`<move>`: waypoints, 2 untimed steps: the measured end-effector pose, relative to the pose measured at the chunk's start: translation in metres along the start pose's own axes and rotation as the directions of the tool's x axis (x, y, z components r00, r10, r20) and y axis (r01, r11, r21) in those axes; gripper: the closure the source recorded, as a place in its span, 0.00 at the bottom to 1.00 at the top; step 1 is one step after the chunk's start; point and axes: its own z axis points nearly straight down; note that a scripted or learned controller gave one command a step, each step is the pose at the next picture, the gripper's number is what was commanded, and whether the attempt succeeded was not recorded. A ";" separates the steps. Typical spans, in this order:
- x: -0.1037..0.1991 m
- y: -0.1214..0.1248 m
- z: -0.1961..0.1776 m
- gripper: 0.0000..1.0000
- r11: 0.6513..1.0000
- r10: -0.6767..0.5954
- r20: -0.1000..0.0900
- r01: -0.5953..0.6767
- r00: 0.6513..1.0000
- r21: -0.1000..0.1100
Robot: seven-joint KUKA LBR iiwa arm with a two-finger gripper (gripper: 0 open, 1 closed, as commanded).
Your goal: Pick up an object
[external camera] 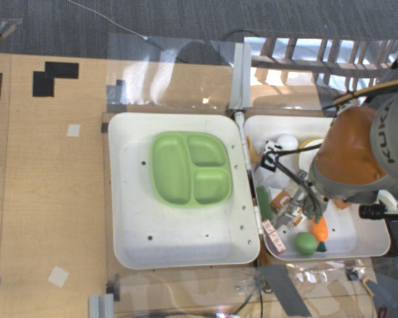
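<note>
My gripper (293, 212) is down low in the right bin (368, 244), among a crowd of small objects near that bin's left wall, and from this slanted overhead view I cannot tell whether it is open, closed, or has anything in it; nothing shows plainly between my fingers, so I judge the pick not yet done. What is left, as I read it, is to secure one item and lift it clear. The likeliest candidates lie just beside me: a small orange carrot-shaped piece (320, 228) and, touching or nearly touching it toward the bin's near edge, a round green ball-like object (306, 243), both smooth and toy-like. A white rounded object (286, 142) sits farther back in the same bin, and a red-and-white strip (272, 234) lies along the left wall. The left bin (129, 244) carries a light green divided plate (190, 168), well apart from my gripper.
</note>
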 end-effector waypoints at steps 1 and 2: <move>-0.005 0.003 -0.013 1.00 1.000 -0.009 0.015 0.009 1.000 -0.005; -0.008 0.044 -0.138 1.00 0.992 -0.128 -0.007 0.128 0.992 -0.004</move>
